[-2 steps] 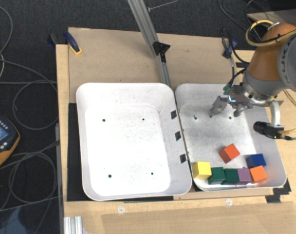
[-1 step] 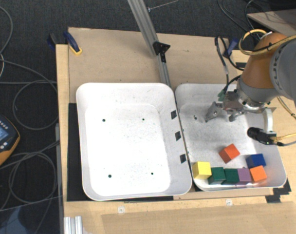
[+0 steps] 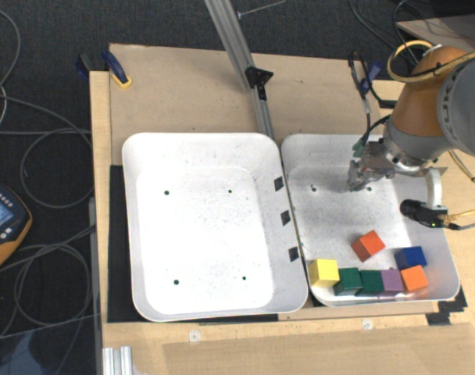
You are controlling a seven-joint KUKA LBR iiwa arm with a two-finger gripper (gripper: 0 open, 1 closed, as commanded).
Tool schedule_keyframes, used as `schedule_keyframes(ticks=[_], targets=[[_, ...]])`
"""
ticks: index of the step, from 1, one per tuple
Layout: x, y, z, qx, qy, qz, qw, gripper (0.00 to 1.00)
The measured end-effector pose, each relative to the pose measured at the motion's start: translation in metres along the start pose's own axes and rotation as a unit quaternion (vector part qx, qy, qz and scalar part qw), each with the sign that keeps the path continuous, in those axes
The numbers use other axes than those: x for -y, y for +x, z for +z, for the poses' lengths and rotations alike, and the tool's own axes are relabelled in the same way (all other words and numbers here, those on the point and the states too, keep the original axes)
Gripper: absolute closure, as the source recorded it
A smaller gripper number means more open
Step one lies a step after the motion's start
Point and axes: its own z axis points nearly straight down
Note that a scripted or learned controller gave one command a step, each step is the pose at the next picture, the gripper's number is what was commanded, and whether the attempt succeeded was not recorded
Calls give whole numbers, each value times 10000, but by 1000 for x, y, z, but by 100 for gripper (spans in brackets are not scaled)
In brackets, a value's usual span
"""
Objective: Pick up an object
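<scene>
Two shallow white bins side by side on the desk (image 3: 183, 76). Landmark: the right bin (image 3: 331, 151).

Over the far half of the right bin, well apart from the blocks: the hand (image 3: 361, 180), pointing down, grey arm with orange band (image 3: 425, 100) behind it. Nothing seen between the fingers; open or closed, cannot tell.

Mid-floor of the right bin, alone and tilted: an orange-red block (image 3: 369, 244). Along the near wall of the right bin, in a close row from the inner side outward: yellow block (image 3: 325, 271), two green blocks (image 3: 360, 280), purple block (image 3: 391, 280), orange block (image 3: 414, 277). Just behind that orange block: a blue block (image 3: 410, 257).

Left of the right bin: the left bin (image 3: 144, 155), speckled floor.
</scene>
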Motion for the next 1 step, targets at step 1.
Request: schedule_keyframes(ticks=[1], targets=[[-2, -1, -65, 15, -39, -6, 10000, 100]])
